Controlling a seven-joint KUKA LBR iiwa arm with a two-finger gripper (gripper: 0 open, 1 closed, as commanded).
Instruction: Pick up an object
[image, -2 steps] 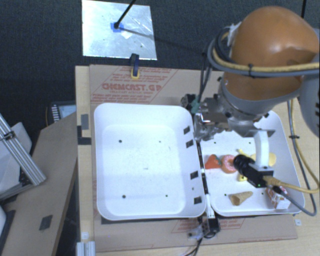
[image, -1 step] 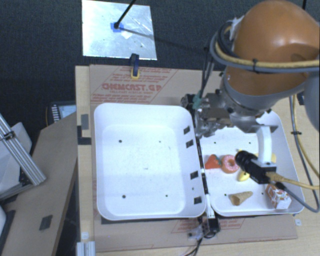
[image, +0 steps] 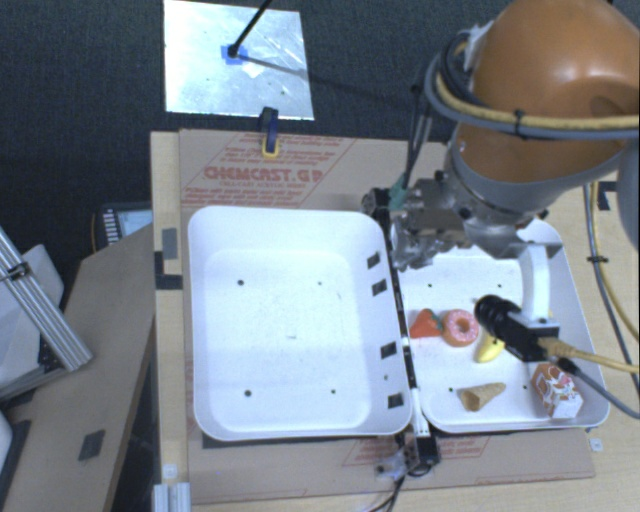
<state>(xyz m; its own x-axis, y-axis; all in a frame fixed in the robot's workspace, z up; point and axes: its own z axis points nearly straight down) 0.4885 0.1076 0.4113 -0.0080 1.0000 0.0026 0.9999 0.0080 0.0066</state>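
The right bin (image: 440, 415) holds a red strawberry-like piece (image: 427, 324), a pink frosted donut (image: 461, 328), a yellow banana-like piece (image: 489, 350), a tan cone (image: 482, 396) and a small red-and-white box (image: 556, 390). My gripper (image: 412, 250) hangs over the back left corner of that bin, above and behind the strawberry piece. The wrist's grey body hides its fingertips. A black cylinder (image: 512, 330) on the arm juts over the banana piece and partly covers it.
The left bin (image: 215, 330) lies beside the right one, joined along a black-clipped divider (image: 395, 320). A cardboard sheet (image: 265, 170) lies under both bins. A shiny metal plate (image: 238, 60) sits at the back. An aluminium rail (image: 40, 320) stands at the left.
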